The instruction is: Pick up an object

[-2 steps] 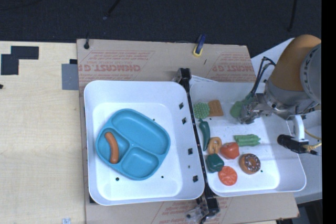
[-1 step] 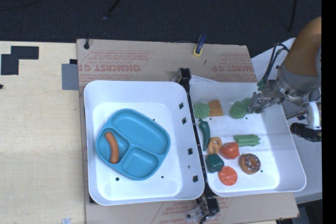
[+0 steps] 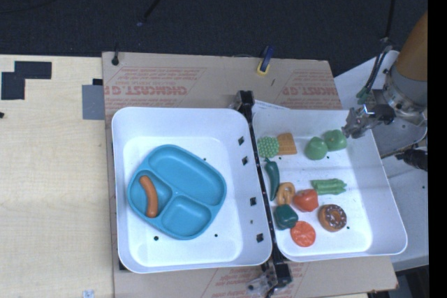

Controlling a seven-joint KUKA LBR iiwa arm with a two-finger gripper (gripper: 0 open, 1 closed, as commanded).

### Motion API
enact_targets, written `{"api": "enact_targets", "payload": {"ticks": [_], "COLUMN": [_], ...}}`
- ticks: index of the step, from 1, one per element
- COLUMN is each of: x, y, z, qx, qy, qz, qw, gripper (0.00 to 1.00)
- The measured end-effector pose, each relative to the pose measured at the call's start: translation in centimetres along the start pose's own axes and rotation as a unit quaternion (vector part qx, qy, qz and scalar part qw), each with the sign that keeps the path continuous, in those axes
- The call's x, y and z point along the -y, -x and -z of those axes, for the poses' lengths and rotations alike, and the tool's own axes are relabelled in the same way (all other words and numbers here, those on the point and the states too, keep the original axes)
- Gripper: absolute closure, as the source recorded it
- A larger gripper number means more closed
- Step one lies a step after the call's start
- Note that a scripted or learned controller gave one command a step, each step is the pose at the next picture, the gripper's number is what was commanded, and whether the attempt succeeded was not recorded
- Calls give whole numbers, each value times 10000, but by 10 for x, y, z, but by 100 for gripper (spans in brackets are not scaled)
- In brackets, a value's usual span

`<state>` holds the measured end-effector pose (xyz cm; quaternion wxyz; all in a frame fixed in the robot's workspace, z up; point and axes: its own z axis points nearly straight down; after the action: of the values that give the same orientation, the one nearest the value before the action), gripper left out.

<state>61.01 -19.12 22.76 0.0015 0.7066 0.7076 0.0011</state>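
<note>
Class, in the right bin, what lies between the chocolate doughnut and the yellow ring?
In the camera view, a red tomato-like toy lies between the doughnut and yellow ring.

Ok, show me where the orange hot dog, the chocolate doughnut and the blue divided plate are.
Orange toy hot dog [image 3: 149, 195]: camera view, middle of its length.
Brown chocolate-frosted toy doughnut [image 3: 332, 218]: camera view, on its frosted ring.
Blue divided plastic plate [image 3: 192, 181]: camera view, bare floor of its large compartment.

A single fixed camera looks down at a slant from above the pale wooden counter [image 3: 49, 185], far enough to take in both shallow white plastic bins [image 3: 133, 248], with dark floor beyond along the top.
</note>
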Motion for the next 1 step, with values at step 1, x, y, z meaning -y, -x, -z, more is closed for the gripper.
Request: {"api": "enact_targets", "payload": {"ticks": [1], "x": [0], "y": [0], "z": [0], "qx": [-4], "qy": [-21], "qz": [6], "qw": [10000], "gripper": [100]}}
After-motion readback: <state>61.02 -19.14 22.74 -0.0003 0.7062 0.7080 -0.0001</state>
